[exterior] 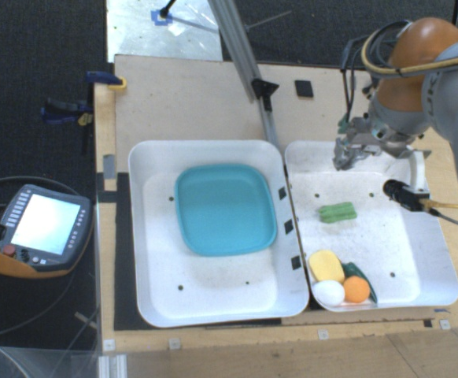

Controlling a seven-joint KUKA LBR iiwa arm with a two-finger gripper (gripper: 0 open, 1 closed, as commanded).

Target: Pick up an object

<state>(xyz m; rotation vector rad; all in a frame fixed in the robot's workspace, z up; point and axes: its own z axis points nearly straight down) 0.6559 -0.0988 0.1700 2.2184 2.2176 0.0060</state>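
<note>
My gripper (345, 161) hangs over the far edge of the right bin (426, 250), with nothing visible between its fingers. A green oblong object (337, 212) lies in the middle of that bin, below and slightly left of the gripper. At the bin's near left corner sit a yellow object (326, 266), a white egg-like object (329, 292) and an orange ball (356, 289) with a dark green piece (358, 272) beside it. A teal square plate (225, 209) lies in the left bin (154, 282).
A tilted metal pole (241, 46) runs down to the divide between the bins. A small black square (304, 88) lies on the board behind the right bin. A teach pendant (40, 228) rests on the floor at left.
</note>
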